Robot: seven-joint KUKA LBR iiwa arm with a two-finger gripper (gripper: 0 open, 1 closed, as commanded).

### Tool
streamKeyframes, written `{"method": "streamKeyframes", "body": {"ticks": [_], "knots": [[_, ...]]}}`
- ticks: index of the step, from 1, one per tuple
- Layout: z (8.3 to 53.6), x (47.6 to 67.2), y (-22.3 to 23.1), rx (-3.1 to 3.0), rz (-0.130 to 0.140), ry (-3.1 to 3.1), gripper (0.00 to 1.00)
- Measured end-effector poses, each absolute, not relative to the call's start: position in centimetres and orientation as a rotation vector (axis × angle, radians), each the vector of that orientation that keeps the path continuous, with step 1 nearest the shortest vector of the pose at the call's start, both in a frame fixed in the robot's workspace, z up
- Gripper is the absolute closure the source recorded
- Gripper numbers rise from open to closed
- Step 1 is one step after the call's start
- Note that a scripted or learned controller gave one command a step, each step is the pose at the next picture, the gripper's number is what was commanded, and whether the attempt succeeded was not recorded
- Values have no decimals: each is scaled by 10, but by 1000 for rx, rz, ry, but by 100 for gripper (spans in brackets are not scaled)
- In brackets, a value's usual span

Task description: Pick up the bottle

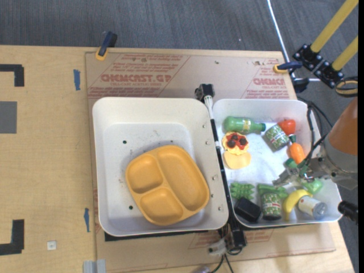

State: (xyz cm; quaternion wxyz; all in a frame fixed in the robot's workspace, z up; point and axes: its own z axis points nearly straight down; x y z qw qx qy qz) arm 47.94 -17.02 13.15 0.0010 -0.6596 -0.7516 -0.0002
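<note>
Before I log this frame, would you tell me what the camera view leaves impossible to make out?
- Gripper: finger state unclear, blurred among toys in the right bin.
- Arm: cut off by the right edge.
- Green bottle: label too small to read.
- Dark block: identity unclear, too small.
- Yellow divided plate: hides the left bin's floor beneath.

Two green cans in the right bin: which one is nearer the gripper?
The lower green can, beside the banana near the front wall. The other can lies farther from the gripper, near the tomato.
</note>
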Motion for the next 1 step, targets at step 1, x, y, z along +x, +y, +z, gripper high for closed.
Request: {"method": "streamKeyframes", "body": {"ticks": [1], "knots": [[141,479,-103,-2262,-1,-2177,0]]}}
